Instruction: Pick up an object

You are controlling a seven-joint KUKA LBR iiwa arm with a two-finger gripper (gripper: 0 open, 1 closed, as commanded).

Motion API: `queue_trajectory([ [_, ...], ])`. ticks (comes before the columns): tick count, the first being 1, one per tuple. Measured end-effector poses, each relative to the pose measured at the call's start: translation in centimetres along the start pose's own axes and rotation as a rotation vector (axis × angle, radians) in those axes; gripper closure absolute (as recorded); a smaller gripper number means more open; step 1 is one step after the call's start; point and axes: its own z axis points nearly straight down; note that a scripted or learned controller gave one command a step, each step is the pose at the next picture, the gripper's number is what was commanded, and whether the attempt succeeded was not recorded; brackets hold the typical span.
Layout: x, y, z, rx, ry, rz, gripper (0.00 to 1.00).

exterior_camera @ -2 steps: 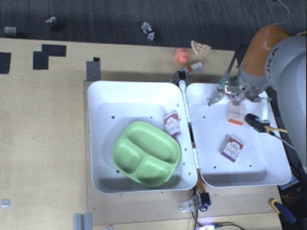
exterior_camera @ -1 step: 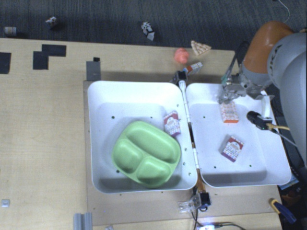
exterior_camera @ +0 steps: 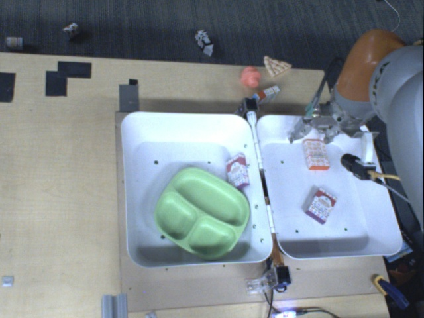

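Two packets in right bin (exterior_camera: 371, 240), hand (exterior_camera: 318, 132) hovering just above the orange one (exterior_camera: 316, 155) near back wall, grip state unclear — looks pre-grasp; next move: drop straight down and close on it.

I see two white bins: the left bin (exterior_camera: 136, 197) carries a pale green divided tray (exterior_camera: 202, 211) and a small packet (exterior_camera: 237, 171) printed red and white. In the right bin (exterior_camera: 377, 227) an orange-and-white packet (exterior_camera: 316, 155) lies near a red-and-white patterned one (exterior_camera: 320, 205). The arm (exterior_camera: 391, 78) is grey with an orange band (exterior_camera: 368, 61). The tabletop (exterior_camera: 59, 197) is light wood with black patches; a pink-orange ball (exterior_camera: 250, 77) sits on it, dark carpet beyond.
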Motion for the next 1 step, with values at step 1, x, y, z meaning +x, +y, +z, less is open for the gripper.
queue_trajectory([
  [1, 0.05, 0.19, -1.2, -0.006, -0.001, -0.003, 1.0],
])
